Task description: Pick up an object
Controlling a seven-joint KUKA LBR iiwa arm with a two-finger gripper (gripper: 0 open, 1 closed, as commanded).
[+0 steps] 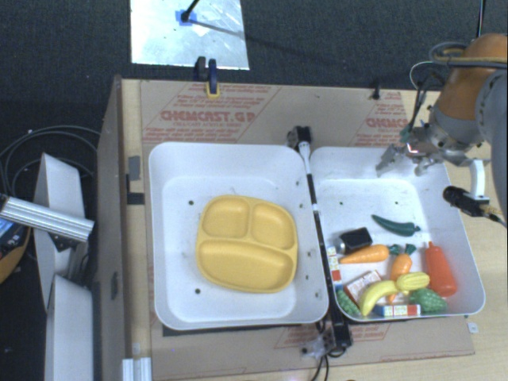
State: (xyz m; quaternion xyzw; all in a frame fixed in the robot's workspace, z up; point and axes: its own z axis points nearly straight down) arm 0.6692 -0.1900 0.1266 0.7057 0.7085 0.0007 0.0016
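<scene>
We were looking at a robotics lab: two shallow white plastic bins (238, 153) sat on a brown printed protective sheet (262, 105), loose black cables (36, 153) coiled at nine o'clock, and dark carpet (333, 22) lay at twelve.

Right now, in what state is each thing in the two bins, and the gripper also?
gripper: above the right bin's far edge, holding nothing
yellow tray: lying flat in the left bin, compartments bare
banana: lying in the right bin's near pile
carrot: lying on its side
red bottle: lying down
green pepper: lying apart from the pile
right bin: far half bare
</scene>
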